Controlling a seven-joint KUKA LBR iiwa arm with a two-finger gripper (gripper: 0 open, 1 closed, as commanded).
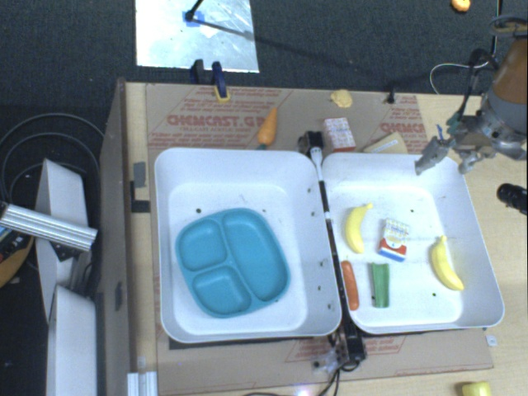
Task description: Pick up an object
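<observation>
Your candidates lie in the right bin (474, 221): a banana (355, 227) near its middle, a second banana (445, 263) toward the right wall, a small red and white carton (394, 241) between them, a green stick (379, 285) just below the carton, and an orange sausage-shaped piece (351, 285) beside the divider. All look like light toy food with smooth, probably slippery skins, so you should expect them to skid under a glancing touch. The middle banana seems the easiest: it lies apart from its neighbours, and you can close across its thick middle, at right angles to the curve. The carton may crush or tip. The gripper (452, 148) hovers above the bin's upper right corner with its fingers spread and nothing between them. The left bin (177, 180) holds a blue divided plate (233, 260).
</observation>
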